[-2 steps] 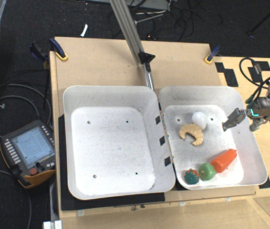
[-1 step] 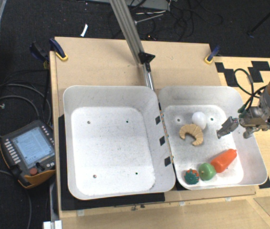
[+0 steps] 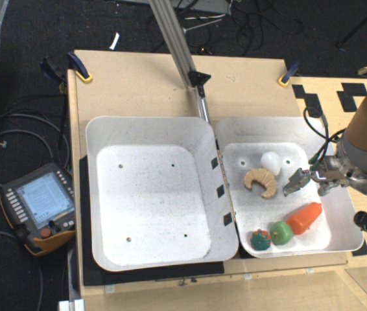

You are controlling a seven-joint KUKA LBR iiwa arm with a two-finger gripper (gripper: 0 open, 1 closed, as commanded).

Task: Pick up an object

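The tool (image 3: 298, 181) sits low over the right-hand bin (image 3: 232, 149), reaching in from the right with its dark fingers pointing toward the bin's middle. Whether the fingers are parted or closed cannot be told from this angle, and nothing is seen between them. Just left of the tool lies a tan croissant-shaped item (image 3: 262, 181), close to the tool but apart from it. A white egg-shaped item (image 3: 271, 161) lies immediately behind the croissant, the two touching or nearly so. Nearer the front edge of the same bin, below the tool, an orange carrot-shaped item (image 3: 304, 217) lies at a slant. A green round item (image 3: 281, 232) rests against its lower end, and a small teal and red item (image 3: 260, 240) sits just left of the green one, by the front wall. The left-hand bin (image 3: 93, 138) adjoins the right one along their shared edge. Both bins rest on the tan surface (image 3: 138, 86). On the floor to the left of the surface lies a handheld control pendant (image 3: 39, 201) with a lit screen and trailing cables.
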